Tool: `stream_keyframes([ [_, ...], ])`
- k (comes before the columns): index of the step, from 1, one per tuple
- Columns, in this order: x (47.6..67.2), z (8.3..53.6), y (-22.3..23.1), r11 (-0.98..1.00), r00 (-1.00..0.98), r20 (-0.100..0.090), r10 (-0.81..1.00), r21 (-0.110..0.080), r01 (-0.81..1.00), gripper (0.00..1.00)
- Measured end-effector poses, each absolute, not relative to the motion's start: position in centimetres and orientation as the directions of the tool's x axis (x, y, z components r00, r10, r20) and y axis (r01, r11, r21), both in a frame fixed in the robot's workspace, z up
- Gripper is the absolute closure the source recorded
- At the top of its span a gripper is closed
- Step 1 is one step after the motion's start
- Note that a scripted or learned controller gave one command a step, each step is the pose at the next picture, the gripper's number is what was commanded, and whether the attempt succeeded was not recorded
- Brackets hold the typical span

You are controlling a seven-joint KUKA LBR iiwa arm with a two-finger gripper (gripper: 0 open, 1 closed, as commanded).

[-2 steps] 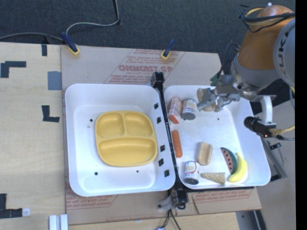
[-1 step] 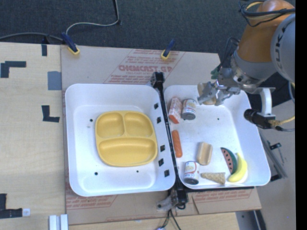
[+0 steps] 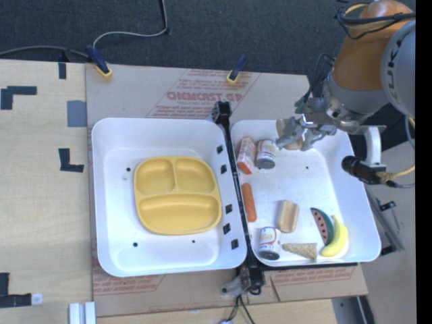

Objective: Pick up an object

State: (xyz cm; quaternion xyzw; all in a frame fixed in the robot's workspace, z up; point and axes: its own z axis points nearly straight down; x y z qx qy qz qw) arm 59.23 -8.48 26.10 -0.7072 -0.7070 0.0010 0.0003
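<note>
My gripper (image 3: 294, 139) hangs over the back of the right bin (image 3: 351, 181), just right of a small can (image 3: 266, 154) and a red-and-white packet (image 3: 246, 155). Nothing shows between its fingers. Further forward in that bin lie an orange carrot (image 3: 249, 202), a bread piece (image 3: 288, 216), a second small can (image 3: 268, 242), a tan wedge (image 3: 302, 250), a watermelon slice (image 3: 324, 225) and a banana (image 3: 337, 240).
The left bin (image 3: 111, 201) holds a yellow divided plate (image 3: 178, 194). Black clips line the divider between the bins. The arm's orange and grey body (image 3: 368, 52) looms over the back right corner. Cardboard lies under both bins.
</note>
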Motion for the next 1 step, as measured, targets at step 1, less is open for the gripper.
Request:
stream_keyframes([
  [1,57.07,25.77,-5.32,0.001,-0.001,0.000,1.000,-0.001,1.000,1.00],
])
